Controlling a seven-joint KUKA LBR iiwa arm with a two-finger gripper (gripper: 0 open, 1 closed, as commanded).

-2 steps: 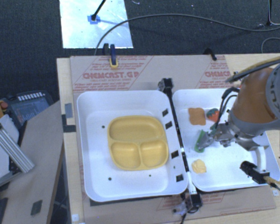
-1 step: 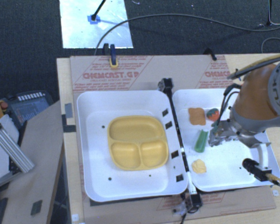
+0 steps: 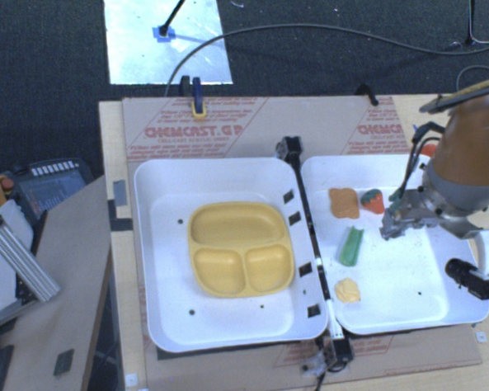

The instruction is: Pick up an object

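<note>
Two bins; yellow tray (image 3: 236, 260) in the left bin (image 3: 160, 237) — right bin (image 3: 400, 305) has green piece (image 3: 351, 246), likely light, stiff; grip its narrow middle; gripper (image 3: 393, 227) beside it — jaw state, cannot tell.

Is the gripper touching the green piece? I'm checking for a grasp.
Apart. The camera view shows bare white bin floor between the gripper and the green piece.

A single fixed camera looks down at a slant from above the bench (image 3: 248, 120). Both white bins, left bin (image 3: 160, 237) and right bin (image 3: 416, 296), fit within the frame. The arm (image 3: 469, 156) enters from the right edge.
</note>
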